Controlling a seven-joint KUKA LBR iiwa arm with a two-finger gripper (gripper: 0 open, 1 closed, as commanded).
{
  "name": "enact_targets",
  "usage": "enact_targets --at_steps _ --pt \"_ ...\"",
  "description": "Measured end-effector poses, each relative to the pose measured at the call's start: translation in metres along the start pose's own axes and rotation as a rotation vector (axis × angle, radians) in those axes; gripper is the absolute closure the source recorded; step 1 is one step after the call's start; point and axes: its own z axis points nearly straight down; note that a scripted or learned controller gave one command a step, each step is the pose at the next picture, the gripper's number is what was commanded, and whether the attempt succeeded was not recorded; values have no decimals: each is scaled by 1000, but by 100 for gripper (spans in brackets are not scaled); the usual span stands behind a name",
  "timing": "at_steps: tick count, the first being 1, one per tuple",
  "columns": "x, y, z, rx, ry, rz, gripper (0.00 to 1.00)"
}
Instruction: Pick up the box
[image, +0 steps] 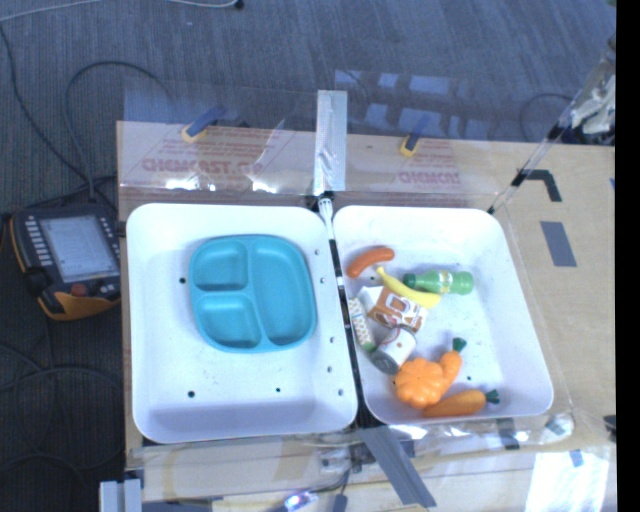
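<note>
Overhead, two white bins sit side by side on the tabletop (580, 300). The left bin (160, 390) holds a blue tray (250, 292) with three compartments, lying flat near the middle. The right bin (510, 300) holds a cluster of toy food against its left wall and toward the near edge. The box (397, 313), small, with an orange and white print, lies near the middle of that cluster, tilted. A banana (405, 287) touches its far side, and a green bottle (445, 282) lies on its side just beyond the banana. A sausage (369, 259) lies at the far left of the cluster. A can (393, 351) lies on its side just in front of the box, and a narrow packet (359, 322) stands along the wall between the bins. An orange pumpkin (421, 380) sits nearer still, touching two carrots (458, 403) by the near rim. A pendant (68, 258) rests on the floor left of the bins. The gripper's state cannot be told from this view.
</note>
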Motion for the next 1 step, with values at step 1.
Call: enact_targets --at_steps 1 --pt "1 0 -9 0 -3 0 100"
